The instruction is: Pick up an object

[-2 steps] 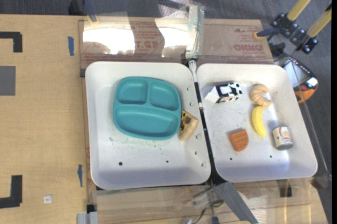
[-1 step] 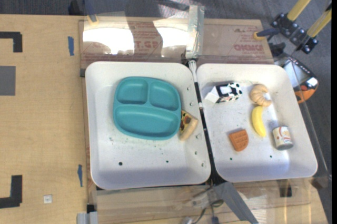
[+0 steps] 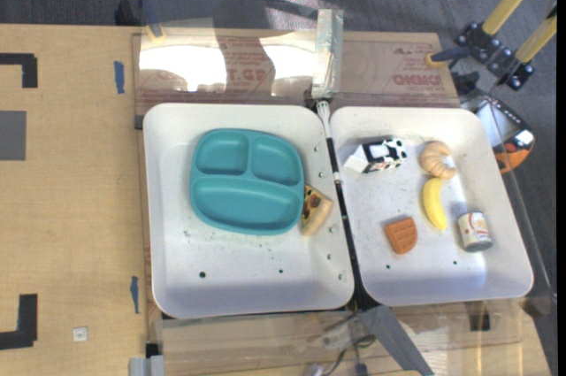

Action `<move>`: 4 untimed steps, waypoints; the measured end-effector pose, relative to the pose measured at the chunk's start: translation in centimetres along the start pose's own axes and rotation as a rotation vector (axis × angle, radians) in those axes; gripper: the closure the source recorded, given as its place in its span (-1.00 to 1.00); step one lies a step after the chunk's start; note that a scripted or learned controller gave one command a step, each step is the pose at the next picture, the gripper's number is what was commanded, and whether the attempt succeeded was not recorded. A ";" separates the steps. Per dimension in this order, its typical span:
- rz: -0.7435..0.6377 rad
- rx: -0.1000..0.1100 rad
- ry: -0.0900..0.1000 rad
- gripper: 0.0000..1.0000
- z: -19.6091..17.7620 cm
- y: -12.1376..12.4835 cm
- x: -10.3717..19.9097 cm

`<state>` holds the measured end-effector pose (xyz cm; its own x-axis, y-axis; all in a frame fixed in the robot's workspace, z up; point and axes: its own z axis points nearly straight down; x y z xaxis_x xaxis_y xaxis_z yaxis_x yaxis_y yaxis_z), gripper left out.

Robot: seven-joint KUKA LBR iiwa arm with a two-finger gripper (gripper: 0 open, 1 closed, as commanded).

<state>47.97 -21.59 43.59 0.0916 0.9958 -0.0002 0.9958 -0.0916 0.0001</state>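
Observation:
The right bin [image 3: 504,272] holds a black-and-white toy cow [image 3: 384,155], a tan croissant [image 3: 437,159], a yellow banana [image 3: 433,203], an orange waffle-like piece [image 3: 401,234] and a small can [image 3: 475,231] lying near the right wall. In the left bin [image 3: 168,277] lies a teal divided plate [image 3: 248,180], with a pizza slice [image 3: 312,208] leaning at its right edge.
A clear upright panel [image 3: 230,56] and a cardboard sheet [image 3: 389,69] stand behind the bins. Yellow-and-black stand legs [image 3: 508,20] are at the upper right. Brown bench surface [image 3: 62,215] extends to the left.

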 end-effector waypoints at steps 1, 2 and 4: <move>-0.264 0.000 0.000 1.00 0.1 0.1 -0.3; -0.627 -0.002 -0.002 1.00 0.0 0.1 -0.8; -1.374 -0.003 -0.003 1.00 -0.1 0.1 -0.7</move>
<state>48.04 -22.33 43.65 -0.9586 0.2848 -0.0039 0.2848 0.9586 0.0005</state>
